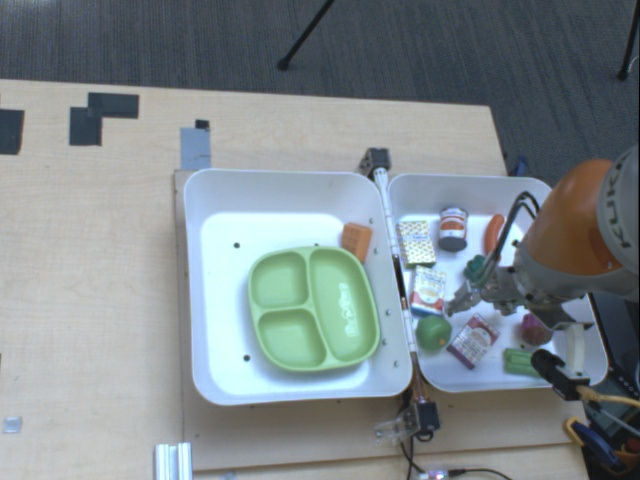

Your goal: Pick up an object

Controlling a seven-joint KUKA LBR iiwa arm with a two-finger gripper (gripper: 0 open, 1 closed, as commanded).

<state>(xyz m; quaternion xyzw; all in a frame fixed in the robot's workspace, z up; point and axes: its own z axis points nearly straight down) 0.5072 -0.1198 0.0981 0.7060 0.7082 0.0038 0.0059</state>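
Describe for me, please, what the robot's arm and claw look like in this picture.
The arm is grey, with a wide rounded orange band just above the wrist. A thin black cable loops out from the band's left side and runs down toward the claw. The claw is a small assembly of pale metal-grey parts. No markings are readable at this size.

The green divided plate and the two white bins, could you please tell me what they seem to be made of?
The green divided plate looks like moulded plastic with a smooth, slightly glossy finish: uniform pale green, rounded compartment walls, soft highlights. The left bin and right bin also look like plastic, perhaps thin formed sheet: plain white, rounded corners, faint sheen. Plastic is a guess from looks alone.
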